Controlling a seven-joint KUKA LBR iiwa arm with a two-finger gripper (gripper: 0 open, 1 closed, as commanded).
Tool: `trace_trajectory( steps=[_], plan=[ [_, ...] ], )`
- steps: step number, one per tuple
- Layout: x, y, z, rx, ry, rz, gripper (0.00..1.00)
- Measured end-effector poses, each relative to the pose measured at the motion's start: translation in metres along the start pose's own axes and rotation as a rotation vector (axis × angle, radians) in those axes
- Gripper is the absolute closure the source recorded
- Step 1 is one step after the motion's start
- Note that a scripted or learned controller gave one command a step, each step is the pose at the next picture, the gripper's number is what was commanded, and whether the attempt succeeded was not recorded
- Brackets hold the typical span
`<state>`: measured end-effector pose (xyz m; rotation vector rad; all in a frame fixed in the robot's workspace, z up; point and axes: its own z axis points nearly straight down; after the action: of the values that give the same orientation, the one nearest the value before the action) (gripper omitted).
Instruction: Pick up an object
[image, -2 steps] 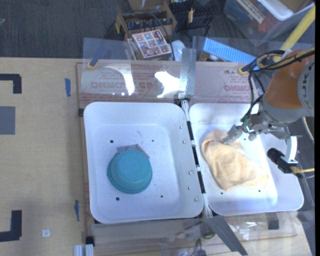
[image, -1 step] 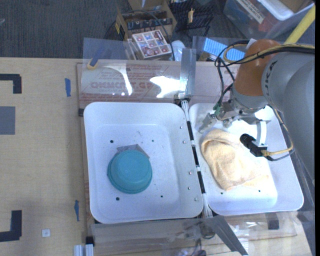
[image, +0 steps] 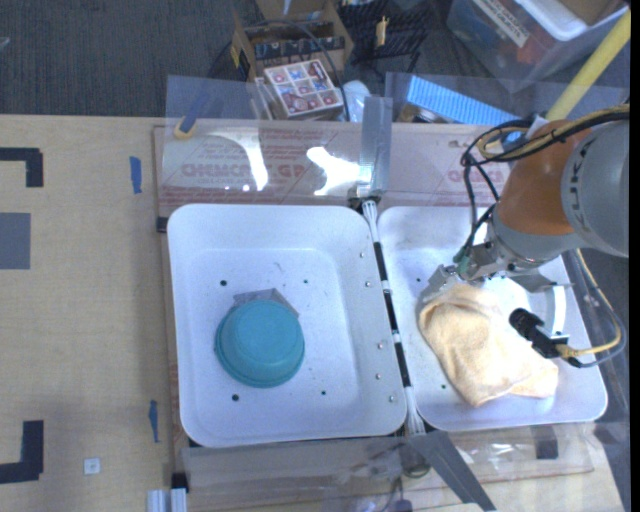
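A crumpled yellow cloth (image: 483, 348) lies in the right bin (image: 590, 400), toward its front. A teal bowl (image: 260, 343) sits upside down in the left bin (image: 200, 240), on a small grey patch. My gripper (image: 447, 280) hangs low over the right bin, at the cloth's upper left edge, with the grey arm and its orange band (image: 535, 190) reaching in from the right. The fingertips meet the cloth's edge, and the wrist body hides how they stand.
A metal divider (image: 385, 300) runs between the two bins. A clear plastic wall (image: 260, 165) stands behind them. Black cables (image: 545, 340) hang from the wrist over the cloth. Boxes and clutter lie beyond the bench at the back.
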<state>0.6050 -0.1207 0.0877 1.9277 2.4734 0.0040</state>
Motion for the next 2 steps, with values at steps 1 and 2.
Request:
trace_trajectory(
  steps=[1,2],
  plan=[
    [0.032,-0.064,-0.001,-0.002,0.002,-0.155,0.00],
    [0.030,-0.063,-0.013,-0.010,-0.001,-0.151,1.00]
  ],
)
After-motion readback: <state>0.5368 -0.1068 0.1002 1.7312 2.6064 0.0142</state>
